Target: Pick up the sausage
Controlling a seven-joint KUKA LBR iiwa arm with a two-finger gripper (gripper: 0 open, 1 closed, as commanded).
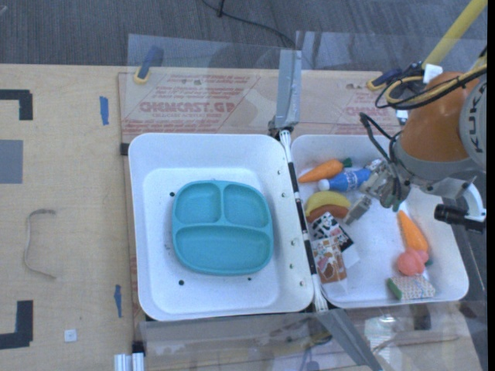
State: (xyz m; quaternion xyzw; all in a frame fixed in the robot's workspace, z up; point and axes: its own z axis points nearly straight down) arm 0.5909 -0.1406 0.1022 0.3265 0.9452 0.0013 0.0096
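Note:
An orange, sausage-shaped piece (pixel 412 232) lies at a slant near the right wall of the right bin (pixel 456 284). My gripper (pixel 365 202) hangs over the middle of that bin, left of the piece and apart from it, pointing down toward the lower left. It is close to a yellow banana (pixel 326 202) and a blue bottle (pixel 349 180). Nothing shows in its grasp.
The right bin also has a carrot with a green tip (pixel 321 171), a black-and-white packet (pixel 329 227), a brown packet (pixel 331 260), a pink round fruit (pixel 411 263) and a patterned packet (pixel 418 287). A teal divided plate (pixel 223 227) lies in the left bin (pixel 147 207).

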